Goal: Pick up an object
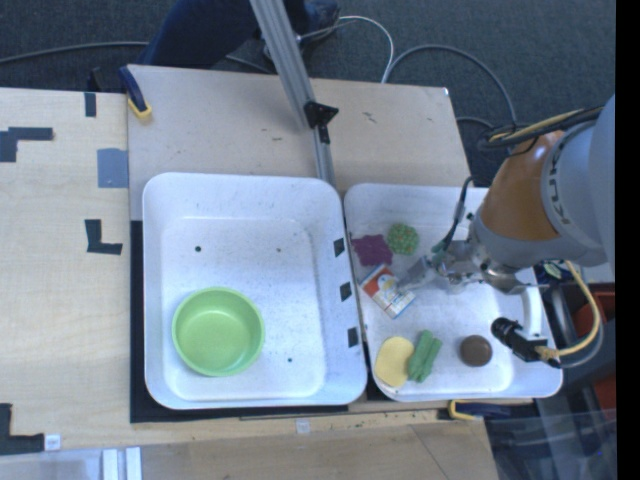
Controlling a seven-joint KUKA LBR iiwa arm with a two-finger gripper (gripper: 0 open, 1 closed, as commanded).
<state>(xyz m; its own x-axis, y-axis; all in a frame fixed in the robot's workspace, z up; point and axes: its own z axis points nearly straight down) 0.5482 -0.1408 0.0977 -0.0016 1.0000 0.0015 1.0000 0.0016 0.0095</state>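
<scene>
Yellow piece (394, 360) and a green ridged toy (424, 355) lie touching each other against the near wall of the right bin (440, 198), with a brown ball (475, 349) a little apart to their right; all three sit loose and separate, presumably scattered so any one can be taken. Left bin (160, 268) holds a green bowl (218, 330) in its near left corner, well apart from everything else. Mid-bin on the right: a small red-and-white packet (388, 293) lies flat, and the gripper (415, 278) is low over the bin floor just beside it, reaching in from the right at a slant. Cannot tell whether the gripper is spread or closed; the tip blurs into the packet's edge, and nothing is visibly held. Judgement: the packet is the likely target, with the grasp not yet secured. Farther back, a purple piece (370, 248) and a green knobbly ball (402, 237) sit near each other. Beyond the bins, a grey pole (285, 43) crosses the counter (250, 128).
</scene>
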